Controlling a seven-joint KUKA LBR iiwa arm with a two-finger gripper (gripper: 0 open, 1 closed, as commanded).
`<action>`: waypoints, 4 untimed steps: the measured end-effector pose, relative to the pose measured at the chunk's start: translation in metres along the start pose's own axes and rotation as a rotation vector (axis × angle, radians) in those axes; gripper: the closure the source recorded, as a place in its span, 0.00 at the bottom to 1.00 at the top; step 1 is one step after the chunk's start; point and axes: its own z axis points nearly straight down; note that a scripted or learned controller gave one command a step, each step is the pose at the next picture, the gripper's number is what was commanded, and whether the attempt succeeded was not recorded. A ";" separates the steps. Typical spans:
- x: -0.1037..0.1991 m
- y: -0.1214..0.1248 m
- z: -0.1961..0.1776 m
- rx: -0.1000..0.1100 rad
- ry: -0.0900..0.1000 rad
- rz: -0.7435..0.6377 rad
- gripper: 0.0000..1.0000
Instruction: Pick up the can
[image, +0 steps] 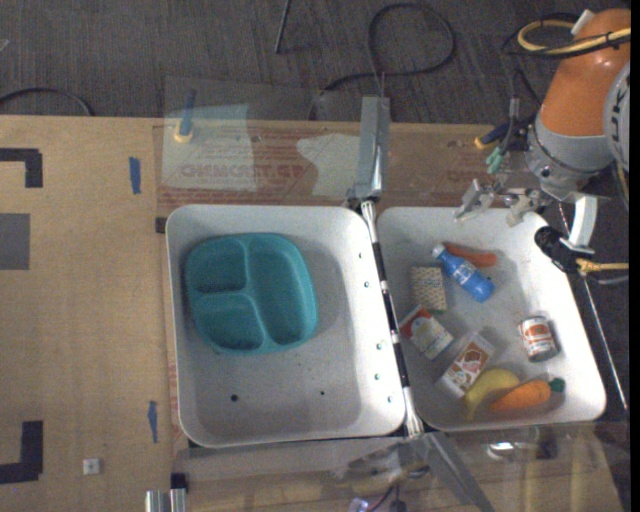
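The can (538, 337) is a small red-labelled tin with a silver top, standing near the right wall of the right bin (585, 395). My gripper (497, 205) hangs over that bin's far edge, well behind the can and a little to its left. Its two fingers are spread apart with nothing between them. The grey arm with its orange band rises from it toward the upper right corner.
The right bin also holds a blue bottle (466, 274), a red sausage-like item (472, 255), a checkered packet (429, 287), two small cartons (466, 364), a banana (487, 386) and a carrot (522, 396). A teal divided plate (250, 291) lies in the left bin (300, 410).
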 end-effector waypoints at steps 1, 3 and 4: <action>-0.059 -0.055 0.060 -0.001 -0.001 0.010 0.00; -0.074 -0.175 0.119 -0.014 0.004 0.070 0.00; -0.075 -0.174 0.119 -0.015 0.009 0.107 0.00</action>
